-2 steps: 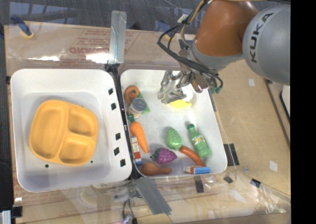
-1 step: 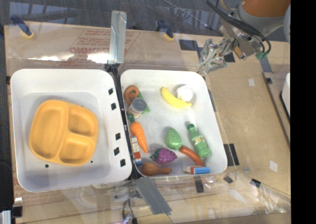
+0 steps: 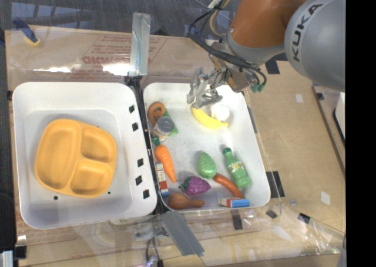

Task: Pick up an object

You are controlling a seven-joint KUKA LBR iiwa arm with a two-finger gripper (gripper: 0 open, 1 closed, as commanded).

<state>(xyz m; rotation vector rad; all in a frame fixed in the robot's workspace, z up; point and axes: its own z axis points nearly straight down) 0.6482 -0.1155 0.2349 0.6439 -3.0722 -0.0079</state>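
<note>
My gripper [image 3: 198, 96] hangs over the back of the right bin [image 3: 254, 142], fingers pointing down and spread, with nothing between them. Just below its tips lie a yellow banana [image 3: 208, 119] and a white egg-like ball [image 3: 221, 112]. Farther forward in the same bin are a carrot [image 3: 166, 162], a green bottle [image 3: 236, 167], a green leafy vegetable [image 3: 206, 164], purple grapes [image 3: 197, 186], a small can [image 3: 165, 126] and a brown pretzel-like piece [image 3: 156, 110].
The left bin [image 3: 23, 142] holds a yellow divided tray [image 3: 75, 157]. A red-orange pepper [image 3: 228, 184], a brown drumstick [image 3: 183, 202] and a small flat packet [image 3: 234, 203] lie along the right bin's front. The divider wall [image 3: 141, 136] runs between the bins.
</note>
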